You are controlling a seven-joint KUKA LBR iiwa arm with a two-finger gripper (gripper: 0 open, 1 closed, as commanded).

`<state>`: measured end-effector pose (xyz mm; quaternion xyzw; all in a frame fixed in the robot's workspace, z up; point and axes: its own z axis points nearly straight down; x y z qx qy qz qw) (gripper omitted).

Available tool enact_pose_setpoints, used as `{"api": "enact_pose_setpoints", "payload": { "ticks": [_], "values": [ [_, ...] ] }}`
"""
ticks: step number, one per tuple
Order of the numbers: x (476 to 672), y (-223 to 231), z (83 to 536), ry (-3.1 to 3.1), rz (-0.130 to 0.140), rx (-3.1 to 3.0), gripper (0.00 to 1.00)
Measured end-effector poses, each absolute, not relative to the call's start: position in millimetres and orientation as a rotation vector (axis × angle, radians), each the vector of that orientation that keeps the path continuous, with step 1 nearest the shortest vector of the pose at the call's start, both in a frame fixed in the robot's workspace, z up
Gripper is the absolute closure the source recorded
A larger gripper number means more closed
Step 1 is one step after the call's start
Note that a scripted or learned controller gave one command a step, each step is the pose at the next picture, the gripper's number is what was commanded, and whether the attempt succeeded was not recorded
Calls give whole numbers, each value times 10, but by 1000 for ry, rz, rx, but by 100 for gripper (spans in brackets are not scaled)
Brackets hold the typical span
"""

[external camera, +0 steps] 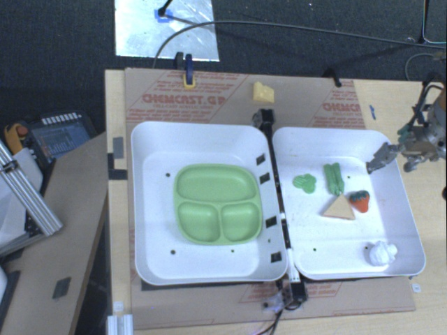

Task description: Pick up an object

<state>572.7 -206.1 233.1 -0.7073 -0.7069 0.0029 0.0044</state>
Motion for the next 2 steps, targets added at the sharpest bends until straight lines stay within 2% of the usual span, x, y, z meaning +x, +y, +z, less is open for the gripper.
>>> {"api": "enact_pose_setpoints", "payload": {
  "ticks": [1, 2],
  "values": [
    [5754, -2052, 2403, -2226, -1, -2219, 0],
    [5742, -1997, 1975, -2224, 1, -2218, 0]
  ]
}}
